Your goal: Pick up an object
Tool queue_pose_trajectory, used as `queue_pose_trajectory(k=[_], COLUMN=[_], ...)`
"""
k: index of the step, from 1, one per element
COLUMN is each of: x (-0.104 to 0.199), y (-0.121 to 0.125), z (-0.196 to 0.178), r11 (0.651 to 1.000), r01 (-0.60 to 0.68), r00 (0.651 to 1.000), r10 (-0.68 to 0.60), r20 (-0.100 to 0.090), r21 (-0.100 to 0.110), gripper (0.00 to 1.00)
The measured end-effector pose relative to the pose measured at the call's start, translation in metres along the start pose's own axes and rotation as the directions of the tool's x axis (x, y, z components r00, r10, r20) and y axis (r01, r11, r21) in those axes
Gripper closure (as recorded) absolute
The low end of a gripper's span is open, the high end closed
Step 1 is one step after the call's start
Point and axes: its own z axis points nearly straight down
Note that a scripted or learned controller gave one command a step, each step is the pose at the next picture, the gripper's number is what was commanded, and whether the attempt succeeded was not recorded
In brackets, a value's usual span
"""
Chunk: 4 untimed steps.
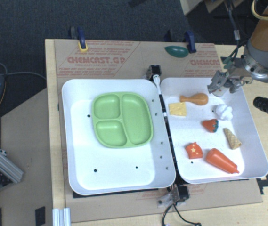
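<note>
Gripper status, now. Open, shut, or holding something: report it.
Gripper: cannot be told. It hangs over the right bin's far edge, above and right of the drumstick; nothing shows between it.

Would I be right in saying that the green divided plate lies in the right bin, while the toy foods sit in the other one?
Not quite: the camera view shows the green divided plate in the left bin. The toy foods, such as the carrot and drumstick, sit in the right bin.
</note>
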Motion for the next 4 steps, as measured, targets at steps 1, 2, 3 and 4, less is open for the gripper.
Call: queue_pose_trajectory(k=[1,2,3,4], x=[0.049,0.096,0.149,0.166], y=[-0.017,-0.041,-0.055,-0.061], z=[0.01,0.016,-0.003,0.004], r11=[1.0,1.0,1.0,1.0], r01=[0.004,0.004,0.006,0.002], r00=[1.0,1.0,1.0,1.0], r10=[-0.004,-0.004,-0.006,-0.002], r20=[-0.004,-0.004,-0.005,-0.003], r21=[0.009,0.009,0.006,0.008], gripper=[1.0,1.0,1.0,1.0])
